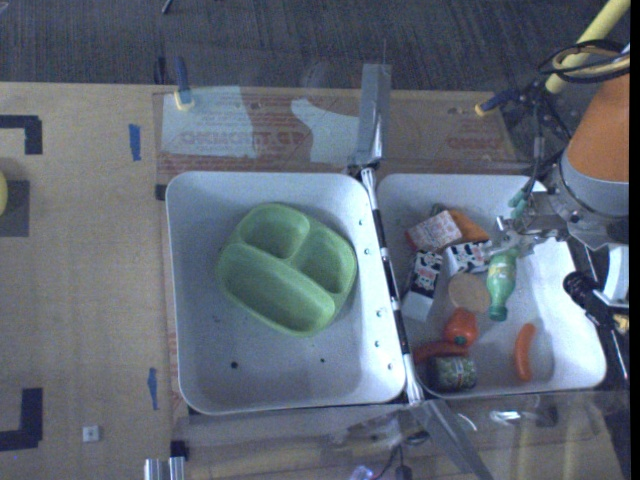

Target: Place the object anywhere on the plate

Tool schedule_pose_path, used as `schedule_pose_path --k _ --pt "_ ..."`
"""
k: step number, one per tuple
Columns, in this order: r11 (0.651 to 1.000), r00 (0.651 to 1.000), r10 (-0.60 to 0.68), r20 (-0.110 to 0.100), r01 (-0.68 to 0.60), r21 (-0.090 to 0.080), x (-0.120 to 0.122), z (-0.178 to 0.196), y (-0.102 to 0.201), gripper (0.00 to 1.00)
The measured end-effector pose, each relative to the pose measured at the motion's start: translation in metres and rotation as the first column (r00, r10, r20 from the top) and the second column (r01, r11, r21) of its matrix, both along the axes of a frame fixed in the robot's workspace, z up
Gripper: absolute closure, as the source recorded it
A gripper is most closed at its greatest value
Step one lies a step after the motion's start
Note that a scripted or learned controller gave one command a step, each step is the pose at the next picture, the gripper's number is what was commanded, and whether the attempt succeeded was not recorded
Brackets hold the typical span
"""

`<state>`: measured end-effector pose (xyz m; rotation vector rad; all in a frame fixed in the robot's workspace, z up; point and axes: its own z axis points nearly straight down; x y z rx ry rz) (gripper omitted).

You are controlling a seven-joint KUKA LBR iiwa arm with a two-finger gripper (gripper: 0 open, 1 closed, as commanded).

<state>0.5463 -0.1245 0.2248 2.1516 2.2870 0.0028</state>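
Gripper (pixel 520 236) is hanging over the right bin (pixel 590 368), near its upper right. A green bottle (pixel 499 286) is sitting directly below the fingers, top end reaching up to them; looks like contact, but can't tell if the fingers are open or clamping it since the view is too blurry there. Bottle is lying beside the round tan piece (pixel 467 293) and above the carrot (pixel 524 352). Green plate (pixel 288 266) is sitting in the left bin (pixel 200 368), well apart from the bottle.
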Motion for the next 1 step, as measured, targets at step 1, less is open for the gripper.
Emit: schedule_pose_path --k 1 --pt "0.884 0.884 -0.468 -0.004 0.468 -0.001 0.0309 -0.0408 0.1135 1.00"
